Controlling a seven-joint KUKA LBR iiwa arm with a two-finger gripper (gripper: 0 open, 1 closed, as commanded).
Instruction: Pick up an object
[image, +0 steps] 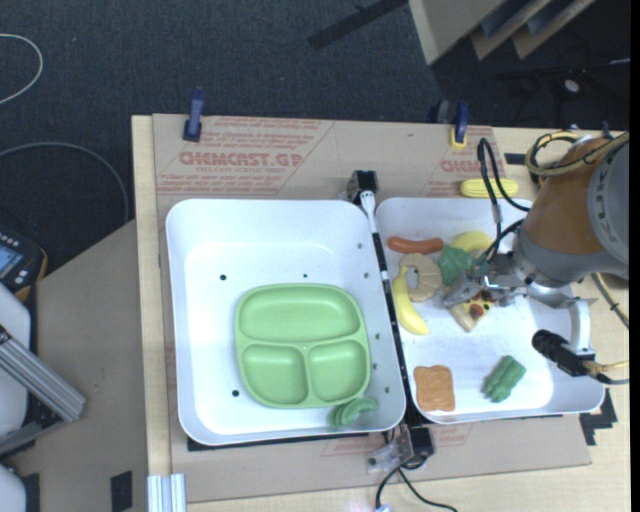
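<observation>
The gripper (470, 293) sits low in the right bin (520, 400), right of centre frame, among toy food beside a banana (407, 306); I cannot tell how its jaws stand. A green tray (300, 343) lies in the left bin (200, 300).

My bench (250, 150), a brown board printed with red lettering, carries two shallow white bins side by side. The left bin (200, 300) lies toward nine o'clock; the right bin (540, 380) touches it toward three o'clock. A yellow piece (487, 187) rests on the bare board at one o'clock. Blue clamps (194, 115) grip the twelve o'clock edge.
</observation>
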